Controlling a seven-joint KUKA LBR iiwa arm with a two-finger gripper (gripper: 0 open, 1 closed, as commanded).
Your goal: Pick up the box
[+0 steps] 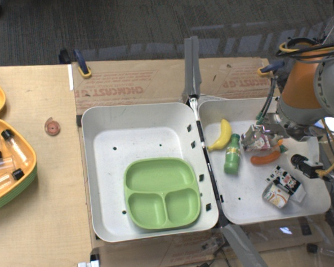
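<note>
Nearby, the box [282, 187] lies tilted, long axis running diagonally.

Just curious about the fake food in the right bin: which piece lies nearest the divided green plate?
The green bottle, lying just below the yellow banana; the orange carrot lies farther right.

Left bin [101, 162] holds a green divided plate [162, 192], toward six o'clock. Right bin [245, 207] holds a banana [221, 135] at eleven o'clock, a green bottle [232, 160] just below it, an orange carrot-like item [264, 158] at centre, and the box [282, 188] toward five o'clock. The gripper [256, 139] hangs over the bin's upper centre, beside the banana.
</note>
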